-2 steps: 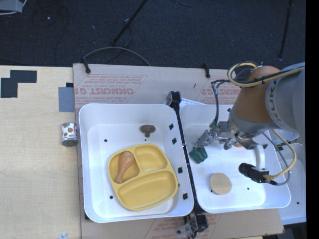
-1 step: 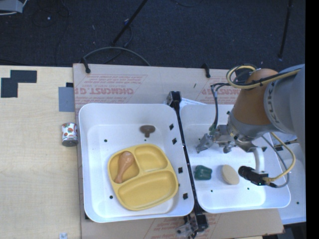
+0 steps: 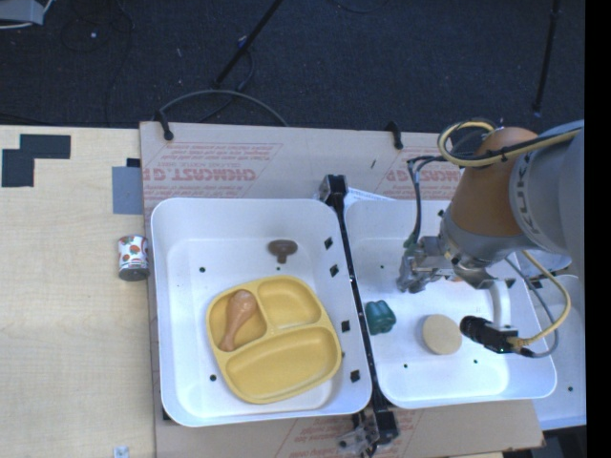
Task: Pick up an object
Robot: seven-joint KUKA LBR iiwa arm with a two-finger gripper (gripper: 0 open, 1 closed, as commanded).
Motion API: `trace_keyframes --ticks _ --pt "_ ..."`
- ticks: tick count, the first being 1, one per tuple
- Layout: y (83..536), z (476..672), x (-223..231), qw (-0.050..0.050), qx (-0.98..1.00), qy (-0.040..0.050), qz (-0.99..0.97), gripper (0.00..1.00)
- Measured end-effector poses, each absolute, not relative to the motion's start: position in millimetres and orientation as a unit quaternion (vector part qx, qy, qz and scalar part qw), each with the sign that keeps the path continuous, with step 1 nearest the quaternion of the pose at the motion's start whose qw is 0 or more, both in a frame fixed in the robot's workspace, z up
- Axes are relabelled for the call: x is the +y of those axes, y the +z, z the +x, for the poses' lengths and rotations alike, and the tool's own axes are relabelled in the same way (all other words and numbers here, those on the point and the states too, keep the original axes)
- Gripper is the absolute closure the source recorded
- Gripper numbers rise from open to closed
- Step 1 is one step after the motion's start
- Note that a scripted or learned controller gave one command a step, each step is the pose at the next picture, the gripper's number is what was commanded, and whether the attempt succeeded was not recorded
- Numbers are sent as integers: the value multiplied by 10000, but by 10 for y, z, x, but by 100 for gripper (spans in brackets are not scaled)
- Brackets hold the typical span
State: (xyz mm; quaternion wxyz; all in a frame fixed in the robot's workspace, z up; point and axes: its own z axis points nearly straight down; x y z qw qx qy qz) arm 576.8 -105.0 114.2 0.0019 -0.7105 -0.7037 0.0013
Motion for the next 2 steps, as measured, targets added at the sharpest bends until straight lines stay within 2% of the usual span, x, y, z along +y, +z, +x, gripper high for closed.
trace_keyframes --ticks 1,2 --pt "1751 5739 -1123 -11 -7045 -6 -7097 100" --pt "2198 5801 -1100 -8 -7075 -7 -7067 100"
